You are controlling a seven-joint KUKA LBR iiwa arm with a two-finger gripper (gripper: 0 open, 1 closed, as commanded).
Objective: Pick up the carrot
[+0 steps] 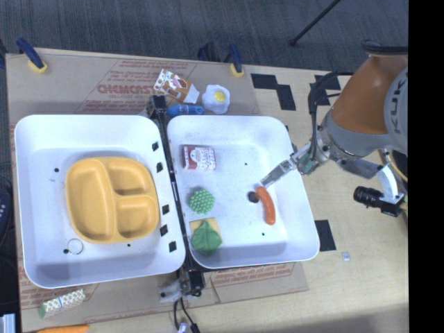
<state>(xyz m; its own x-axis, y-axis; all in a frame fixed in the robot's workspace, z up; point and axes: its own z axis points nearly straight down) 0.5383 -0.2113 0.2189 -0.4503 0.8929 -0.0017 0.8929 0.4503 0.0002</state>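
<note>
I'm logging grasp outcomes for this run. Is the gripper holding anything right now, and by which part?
Nothing is visibly held. The gripper is just above the carrot, which lies flat on the right bin floor near its upper end.

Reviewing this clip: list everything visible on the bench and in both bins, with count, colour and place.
carrot: 1, orange, right bin, right half, lying flat
small box: 1, red and white, right bin, upper left
round bumpy ball: 1, green, right bin, left side
leafy toy: 1, green on a yellow piece, right bin, lower left
divided tray: 1, yellow, left bin
bins: 2, white, side by side
fried egg toy: 1, white and yellow, on cardboard above right bin
packet: 1, white and orange, beside the egg
clamps: blue, bench's far edge
arm: 1, grey, orange band, from right
hand: 1, just above the carrot's upper end
</note>
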